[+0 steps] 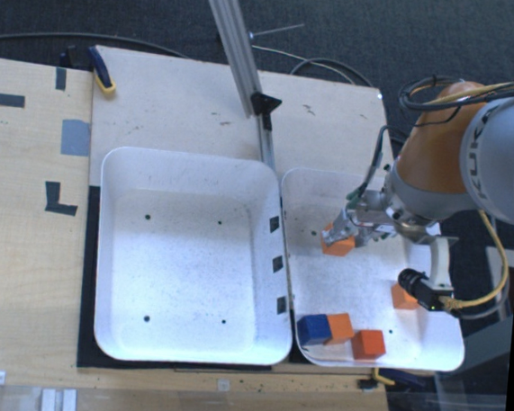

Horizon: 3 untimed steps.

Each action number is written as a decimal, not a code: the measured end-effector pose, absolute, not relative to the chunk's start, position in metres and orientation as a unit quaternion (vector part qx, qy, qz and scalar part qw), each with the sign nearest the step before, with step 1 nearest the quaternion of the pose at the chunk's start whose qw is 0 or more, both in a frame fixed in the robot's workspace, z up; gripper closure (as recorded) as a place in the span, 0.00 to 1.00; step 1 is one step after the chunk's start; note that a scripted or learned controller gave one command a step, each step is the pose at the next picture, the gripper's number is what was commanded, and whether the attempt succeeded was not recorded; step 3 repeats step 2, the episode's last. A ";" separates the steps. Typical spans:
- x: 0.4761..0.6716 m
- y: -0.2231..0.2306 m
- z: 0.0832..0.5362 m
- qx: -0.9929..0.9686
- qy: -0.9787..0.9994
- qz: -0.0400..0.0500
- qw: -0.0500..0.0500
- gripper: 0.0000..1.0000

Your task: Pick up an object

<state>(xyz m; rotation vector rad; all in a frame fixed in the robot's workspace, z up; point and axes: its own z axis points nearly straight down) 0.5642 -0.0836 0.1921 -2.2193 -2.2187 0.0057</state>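
Note:
My gripper (345, 231) hangs over the upper middle of the right bin (360, 355). An orange block (338, 244) sits right at the fingertips, between or just under them. At the bin's near edge lie a blue block (314, 328), an orange block (340, 326) touching it, and a darker orange-red block (368, 344). Another orange block (403, 298) lies at the bin's right side, partly behind a black fitting on the arm.
The left bin (180, 346) stands beside the right one, sharing a raised wall. A slanted metal rail (240, 49) runs down to the bins' far edge. Cables trail behind the bench, and a yellow-handled tool (102, 72) lies at the far left.

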 end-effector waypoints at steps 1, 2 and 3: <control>0.532 -0.007 0.194 -0.707 -0.707 0.001 -0.007 1.00; 0.536 0.027 0.199 -0.704 -0.710 -0.009 0.002 1.00; 0.536 0.027 0.199 -0.704 -0.710 -0.009 0.002 1.00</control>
